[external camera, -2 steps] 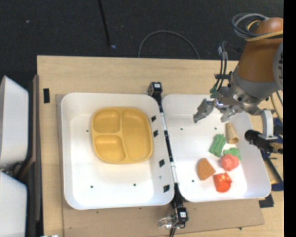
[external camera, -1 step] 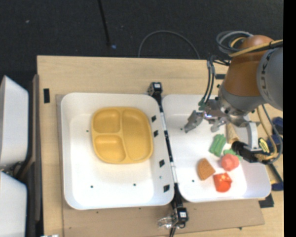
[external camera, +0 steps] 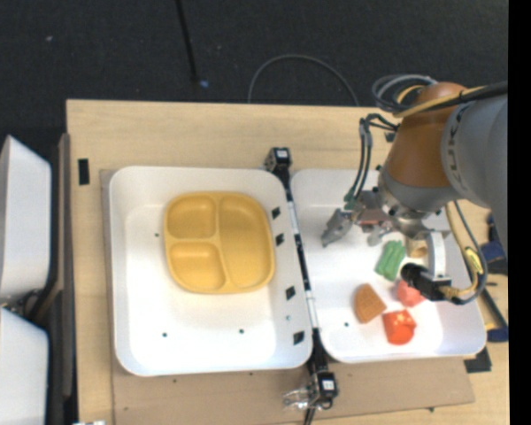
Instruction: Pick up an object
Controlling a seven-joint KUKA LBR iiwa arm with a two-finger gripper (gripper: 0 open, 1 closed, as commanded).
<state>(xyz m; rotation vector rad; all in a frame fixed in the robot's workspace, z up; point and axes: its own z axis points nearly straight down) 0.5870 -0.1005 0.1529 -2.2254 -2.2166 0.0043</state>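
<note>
In the right bin, a green block lies near the middle. A tan rounded piece, a red piece and a pinkish-red piece lie toward the front. My gripper hangs over the bin's left-centre, up and to the left of the green block. Its fingers are spread apart, and only white bin floor shows between them. The wrist hides part of the bin's back right.
The left bin holds a yellow three-compartment plate. A divider rail with black clips runs between the bins. Cables loop by the right bin's right side. White boxes stand off the bench's left edge.
</note>
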